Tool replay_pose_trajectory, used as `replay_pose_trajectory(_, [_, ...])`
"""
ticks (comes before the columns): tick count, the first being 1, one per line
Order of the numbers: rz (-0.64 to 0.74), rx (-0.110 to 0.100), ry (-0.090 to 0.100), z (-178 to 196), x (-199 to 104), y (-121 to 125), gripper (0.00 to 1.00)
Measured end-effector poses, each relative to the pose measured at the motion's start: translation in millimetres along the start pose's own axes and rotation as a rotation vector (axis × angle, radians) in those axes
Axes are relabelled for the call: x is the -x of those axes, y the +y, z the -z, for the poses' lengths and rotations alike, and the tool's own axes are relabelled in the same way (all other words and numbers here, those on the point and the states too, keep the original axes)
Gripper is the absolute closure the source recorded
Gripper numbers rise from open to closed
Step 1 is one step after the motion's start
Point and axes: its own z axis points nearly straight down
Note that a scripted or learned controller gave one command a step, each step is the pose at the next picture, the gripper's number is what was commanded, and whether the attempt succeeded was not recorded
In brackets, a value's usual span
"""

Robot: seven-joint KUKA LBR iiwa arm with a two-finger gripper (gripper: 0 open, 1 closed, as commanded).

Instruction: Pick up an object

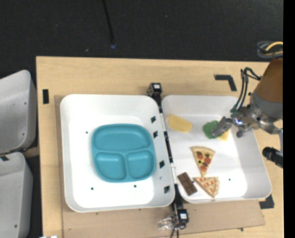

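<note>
The arm (268, 90) is cut off at the right edge. Whether the gripper (225, 127) is spread or pinched cannot be told. In the right bin (254, 175), a green object (210, 128) is seen touching the gripper tip, with cheese (179, 123) nearby, two pizza slices (203, 159) and a chocolate bar (187, 183) below. A blue tray (122, 151) is seen in the left bin (78, 192).

- yellow cheese wedge (179, 123), flat, upper left of right bin
- green item (210, 128), right of cheese; small yellow piece (223, 135) touching its right side
- pizza slice (203, 159), tip pointing down, frame centre-right
- second pizza slice (208, 185), lower, beside brown chocolate bar (187, 183), tilted
</note>
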Motion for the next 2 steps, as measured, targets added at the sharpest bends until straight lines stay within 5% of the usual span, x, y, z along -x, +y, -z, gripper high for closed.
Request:
replay_pose_trajectory(1, [0.000,0.000,-0.001,-42.8,4.8,-2.4,0.00])
replay_pose_trajectory(2, [-0.002,0.008,-0.002,-29.2,5.6,-0.7,1.00])
